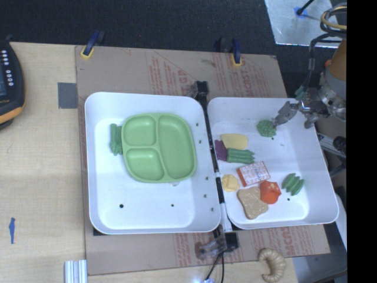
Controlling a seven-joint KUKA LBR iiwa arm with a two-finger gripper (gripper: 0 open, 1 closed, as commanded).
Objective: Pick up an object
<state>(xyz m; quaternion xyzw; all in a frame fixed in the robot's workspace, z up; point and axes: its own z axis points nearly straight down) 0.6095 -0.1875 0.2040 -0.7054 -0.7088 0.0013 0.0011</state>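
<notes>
I see gripper (296, 112) at 2 o'clock of right bin (306, 217), fingers spread, nothing between them. Broccoli piece (266, 128) just beside left fingertip (283, 116), at its 8 o'clock; contact unclear. Rest of toy food toward bin's 7 o'clock: yellow piece (234, 140), green beans (240, 155), red-white packet (254, 173), toast (252, 203), red piece (270, 191), green pods (293, 183). Left bin (100, 158) holds green divided plate (158, 147).

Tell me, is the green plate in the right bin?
No, the green plate lies in the left bin, and the right bin holds small toy foods.
</notes>
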